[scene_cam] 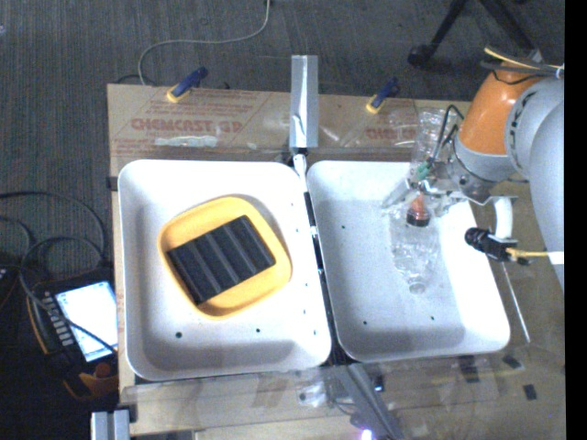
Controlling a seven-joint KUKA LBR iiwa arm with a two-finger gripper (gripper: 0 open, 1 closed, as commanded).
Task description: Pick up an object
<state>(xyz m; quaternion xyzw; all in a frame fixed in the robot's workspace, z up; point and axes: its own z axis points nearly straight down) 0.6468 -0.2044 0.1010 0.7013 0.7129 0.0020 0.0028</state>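
Pincer (420, 197) sits over the clear plastic bottle (413, 246) in the right bin (477, 328); whether it grips, I cannot tell; yellow tray (225, 250) fills the left bin (147, 337)

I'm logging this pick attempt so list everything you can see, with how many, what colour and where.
shallow white plastic bins: two, white, side by side on the bench.
yellow rounded tray with a ribbed black insert: one, yellow and black, lying in the left bin.
clear plastic bottle with a reddish cap end: one, transparent, in the right bin under the gripper; whether it is gripped cannot be told.
brown cardboard sheet with red lettering: one, brown, under the bins' far edge.
blue and yellow clamps: two, on the cardboard's far edge.
grey metal post: one, between the bins at the far side.
handheld screen: one, lit, on the floor at left.
grey arm with orange band: one, from the right.
gripper: one, over the right bin.
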